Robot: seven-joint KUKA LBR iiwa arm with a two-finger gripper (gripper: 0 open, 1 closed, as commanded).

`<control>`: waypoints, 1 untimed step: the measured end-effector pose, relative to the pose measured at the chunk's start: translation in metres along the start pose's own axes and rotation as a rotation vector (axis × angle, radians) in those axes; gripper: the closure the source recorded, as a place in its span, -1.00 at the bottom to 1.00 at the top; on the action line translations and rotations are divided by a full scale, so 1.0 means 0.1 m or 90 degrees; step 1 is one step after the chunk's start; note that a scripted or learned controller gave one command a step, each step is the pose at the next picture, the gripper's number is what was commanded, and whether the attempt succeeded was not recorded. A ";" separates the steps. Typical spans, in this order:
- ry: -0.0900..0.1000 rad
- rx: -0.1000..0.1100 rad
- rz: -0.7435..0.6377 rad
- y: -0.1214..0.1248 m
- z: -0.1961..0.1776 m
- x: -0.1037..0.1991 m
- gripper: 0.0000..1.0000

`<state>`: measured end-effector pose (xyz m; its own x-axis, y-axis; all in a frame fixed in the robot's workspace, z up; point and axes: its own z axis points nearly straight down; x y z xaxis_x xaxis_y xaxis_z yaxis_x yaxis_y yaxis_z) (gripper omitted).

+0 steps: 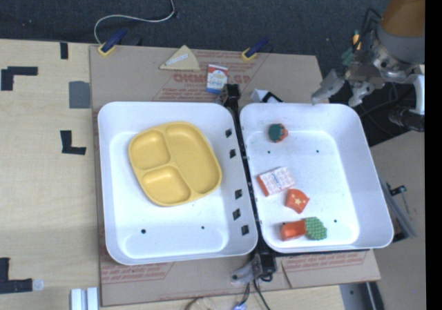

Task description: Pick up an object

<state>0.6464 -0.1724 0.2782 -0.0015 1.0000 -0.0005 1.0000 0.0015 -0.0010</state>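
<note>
Nothing gripped yet, so the step in hand reads as choosing a target and coming down over it. Best prospects in the right-hand shallow white bin (369,184): a small round green-and-red toy (277,132) near its far edge, well apart from the rest; a flat white-and-red packet (276,180) toward the middle by the left wall; a small red block (297,200) just beside that packet; and, at the near edge, an orange-red piece (292,230) touching a green knobbly piece (316,228). Probably wisest to go for the round toy: nearest the tool, standing alone, with room on both sides for fingers, whereas the touching pair risks a nudge or a double catch. In the left-hand white bin (114,184), a yellow three-compartment plastic plate (174,162), broad and flat, likely awkward to pinch. Two-finger gripper (340,86) poised beyond the right bin's far right corner, fingers splayed wide, holding nothing; grey arm with orange band (407,12) reaching in above it.
</note>
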 end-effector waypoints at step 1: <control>0.001 0.002 0.000 0.21 1.40 0.43 -1.00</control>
<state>0.6673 -0.1291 0.1377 -0.0014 1.0000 0.0010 1.0000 0.0014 -0.0045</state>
